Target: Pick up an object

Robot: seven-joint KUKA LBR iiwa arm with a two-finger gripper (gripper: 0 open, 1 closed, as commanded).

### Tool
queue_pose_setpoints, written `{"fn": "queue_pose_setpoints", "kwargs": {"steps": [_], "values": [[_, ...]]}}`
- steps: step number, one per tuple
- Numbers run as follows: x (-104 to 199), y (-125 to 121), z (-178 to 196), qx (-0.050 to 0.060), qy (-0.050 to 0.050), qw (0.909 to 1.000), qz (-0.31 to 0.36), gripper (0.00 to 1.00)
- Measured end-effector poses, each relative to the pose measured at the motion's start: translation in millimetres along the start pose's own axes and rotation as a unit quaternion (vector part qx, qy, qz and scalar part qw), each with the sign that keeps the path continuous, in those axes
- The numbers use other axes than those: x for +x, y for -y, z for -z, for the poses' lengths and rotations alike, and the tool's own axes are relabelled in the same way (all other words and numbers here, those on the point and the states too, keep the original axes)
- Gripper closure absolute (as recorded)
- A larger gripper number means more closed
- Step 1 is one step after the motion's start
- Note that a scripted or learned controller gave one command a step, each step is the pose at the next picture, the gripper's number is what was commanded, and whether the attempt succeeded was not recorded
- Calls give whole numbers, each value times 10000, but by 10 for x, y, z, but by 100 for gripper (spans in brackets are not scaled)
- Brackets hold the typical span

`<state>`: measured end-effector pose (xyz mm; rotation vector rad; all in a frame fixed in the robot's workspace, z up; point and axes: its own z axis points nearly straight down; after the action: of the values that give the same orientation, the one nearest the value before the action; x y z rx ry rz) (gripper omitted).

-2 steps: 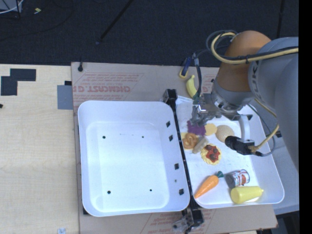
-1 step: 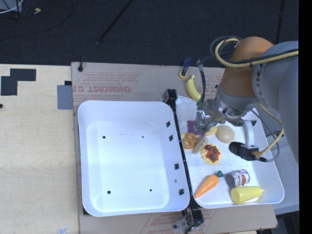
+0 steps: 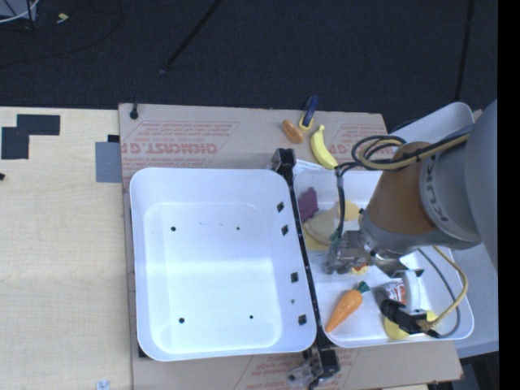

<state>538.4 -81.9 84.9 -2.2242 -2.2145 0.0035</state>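
Bins sit side by side on the cardboard sheet (image 3: 244, 136) under me: the left bin (image 3: 146, 218) and the right bin (image 3: 463, 319), parted by a black divider (image 3: 296, 242) along their shared edge. My arm (image 3: 455, 185) comes in from the right, the orange band (image 3: 402, 197) just above my wrist, and my gripper (image 3: 345, 254) hangs low over the middle of the right bin, close to the divider edge. My fingers are a dark, blurred cluster from this height, and I cannot tell whether they are apart or together, nor whether anything sits between them.

A toy carrot (image 3: 345, 307) lies just below my gripper, near the right bin's front edge, its green top pointing up toward my wrist and its tip toward the front left corner. It looks apart from my fingers. A purple piece (image 3: 308, 203) rests against the divider edge toward the back of the same bin, and a pale yellowish object (image 3: 321, 226) lies just beside it, partly under my gripper. At the front right corner a yellow item (image 3: 396, 326) lies with a dark cable (image 3: 422, 319) across it, perhaps a banana, though too much is covered to be sure.

Outside the bins, on the cardboard sheet's back edge, a banana (image 3: 322, 149) lies touching the right bin's back rim, with a small orange object (image 3: 292, 130) and a blue-handled tool (image 3: 309, 112) just behind it.
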Motion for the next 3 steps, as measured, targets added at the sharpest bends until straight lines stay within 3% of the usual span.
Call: {"fn": "queue_pose_setpoints", "kwargs": {"steps": [1,2,3], "values": [[-397,545,35,-7,3,10000,4,100],[-111,9,30,-22,3,10000,35,100],[-566,-325,1080,-71,28,10000,21,100]]}}
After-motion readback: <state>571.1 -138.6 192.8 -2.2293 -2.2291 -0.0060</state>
